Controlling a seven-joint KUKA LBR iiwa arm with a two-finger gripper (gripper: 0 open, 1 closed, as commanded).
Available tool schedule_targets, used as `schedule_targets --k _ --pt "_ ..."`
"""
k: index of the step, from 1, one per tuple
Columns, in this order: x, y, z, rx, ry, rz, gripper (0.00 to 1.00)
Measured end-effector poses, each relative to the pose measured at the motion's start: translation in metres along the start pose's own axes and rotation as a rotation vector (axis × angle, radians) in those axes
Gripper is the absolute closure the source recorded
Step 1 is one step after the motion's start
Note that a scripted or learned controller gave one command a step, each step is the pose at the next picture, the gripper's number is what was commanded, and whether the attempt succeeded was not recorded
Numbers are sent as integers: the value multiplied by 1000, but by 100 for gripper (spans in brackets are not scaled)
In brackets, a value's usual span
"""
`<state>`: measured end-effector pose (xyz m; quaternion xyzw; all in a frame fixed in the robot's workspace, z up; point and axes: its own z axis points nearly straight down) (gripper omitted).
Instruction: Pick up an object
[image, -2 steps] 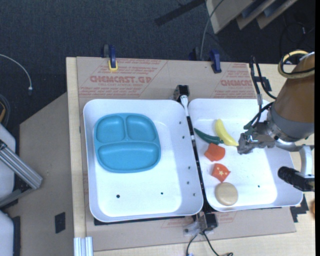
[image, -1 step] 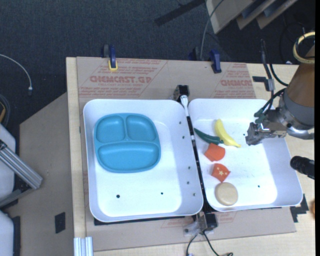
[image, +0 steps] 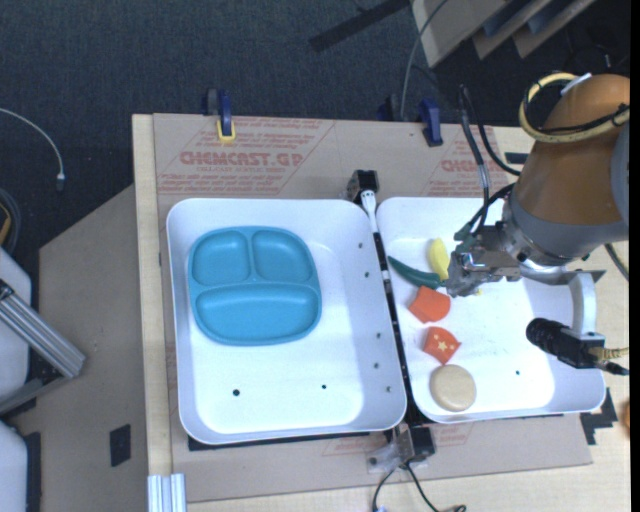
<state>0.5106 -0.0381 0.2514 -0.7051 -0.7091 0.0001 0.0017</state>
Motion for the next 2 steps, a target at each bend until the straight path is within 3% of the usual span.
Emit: schedule_targets --k 2 --pt "105 -22 17 2 0 -1 100"
